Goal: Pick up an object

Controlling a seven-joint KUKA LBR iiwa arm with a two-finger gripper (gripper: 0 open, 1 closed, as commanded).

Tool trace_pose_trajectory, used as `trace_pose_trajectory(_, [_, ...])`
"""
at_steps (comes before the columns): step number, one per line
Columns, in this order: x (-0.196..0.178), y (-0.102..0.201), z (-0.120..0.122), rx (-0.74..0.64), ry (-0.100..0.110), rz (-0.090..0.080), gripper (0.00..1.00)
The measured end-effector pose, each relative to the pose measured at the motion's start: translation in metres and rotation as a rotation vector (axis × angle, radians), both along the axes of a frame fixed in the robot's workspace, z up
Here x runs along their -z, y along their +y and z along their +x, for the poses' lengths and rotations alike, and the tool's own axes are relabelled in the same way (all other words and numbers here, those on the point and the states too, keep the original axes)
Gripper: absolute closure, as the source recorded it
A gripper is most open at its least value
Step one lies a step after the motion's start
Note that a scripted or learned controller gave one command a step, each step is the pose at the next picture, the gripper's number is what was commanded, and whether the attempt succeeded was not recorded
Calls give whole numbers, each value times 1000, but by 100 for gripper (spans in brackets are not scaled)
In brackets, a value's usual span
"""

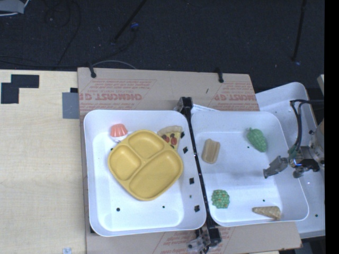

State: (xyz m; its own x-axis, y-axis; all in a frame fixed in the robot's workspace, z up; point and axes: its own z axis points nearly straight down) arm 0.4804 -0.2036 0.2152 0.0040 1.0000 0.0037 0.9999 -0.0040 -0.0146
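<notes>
Dark floor with loose cables fills the top; below it a pale wooden worktop (37, 168) carries a cardboard sheet (164, 89) with two white bins side by side.

Left bin (100, 205): yellow divided plate (145, 165) sits in the middle, tilted a bit. Pink-and-white cupcake toy (118, 132) just beside the plate's upper left edge. Pizza slice toy (171, 135) at the plate's upper right, near the bin's right wall.

Right bin (238, 123): tan bread-like piece (211, 151) upper left area. Green grape bunch (257, 139) upper right. Round green broccoli-like toy (220, 198) lower left. Tan cone-shaped piece (267, 211) lower right, near the front wall. All four well apart from each other.

Tool (275, 168) low over the right side of the right bin, reaching in from the right, dark fingers pointing left. Nothing visible between the fingers. Cannot tell whether the fingers are apart or together, too small and dark. Nearest things: grape bunch above it, cone piece below it, neither touching. Black cable (295, 123) loops up from the wrist on the right.
</notes>
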Motion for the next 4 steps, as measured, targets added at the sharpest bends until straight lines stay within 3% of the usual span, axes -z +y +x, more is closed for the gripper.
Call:
trace_pose_trajectory(1, [-6,0,3,-4,-13,-4,0])
trace_pose_trajectory(4, [129,1,4,-3,-12,-2,0])
